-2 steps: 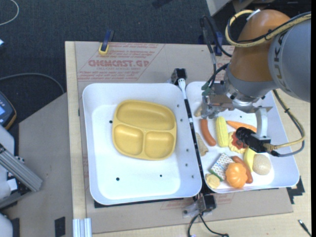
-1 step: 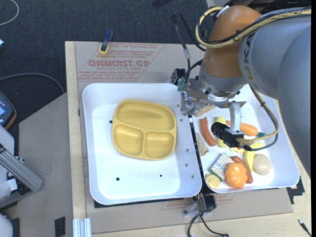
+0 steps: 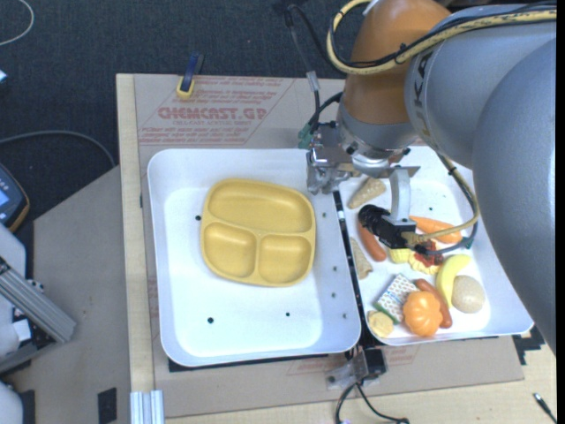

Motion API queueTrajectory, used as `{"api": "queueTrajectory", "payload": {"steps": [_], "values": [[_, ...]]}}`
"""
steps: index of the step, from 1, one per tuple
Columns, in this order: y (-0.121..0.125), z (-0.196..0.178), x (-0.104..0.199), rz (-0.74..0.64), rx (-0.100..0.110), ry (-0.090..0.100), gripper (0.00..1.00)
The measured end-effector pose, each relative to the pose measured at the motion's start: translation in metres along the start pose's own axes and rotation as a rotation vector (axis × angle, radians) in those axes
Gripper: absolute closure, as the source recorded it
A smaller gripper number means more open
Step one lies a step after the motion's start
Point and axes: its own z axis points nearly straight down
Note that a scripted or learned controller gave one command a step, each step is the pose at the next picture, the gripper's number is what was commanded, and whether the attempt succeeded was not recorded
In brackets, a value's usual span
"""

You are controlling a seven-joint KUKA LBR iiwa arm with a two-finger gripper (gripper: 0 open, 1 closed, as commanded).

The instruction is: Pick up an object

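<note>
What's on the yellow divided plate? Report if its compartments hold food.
Empty: all three compartments of the yellow plate show bare yellow surface. The toy food lies in the right bin.

You have a brown cardboard sheet (image 3: 221,104) printed with red lettering covering the table, under both bins. A small yellow and blue clamp (image 3: 188,78) grips its far edge. Dark carpeted floor (image 3: 106,25) lies beyond it.

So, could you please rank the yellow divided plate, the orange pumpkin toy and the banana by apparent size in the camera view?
1. yellow divided plate, by far the largest.
2. and 3. orange pumpkin toy and banana look about alike, so I won't rank them.
</note>
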Motion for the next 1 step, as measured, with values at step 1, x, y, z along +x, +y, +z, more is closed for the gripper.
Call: {"api": "queueTrajectory", "payload": {"steps": [1], "values": [[-0.0182, -0.0095, -0.0052, 0.005, 0.007, 0.0, 1.0]]}}
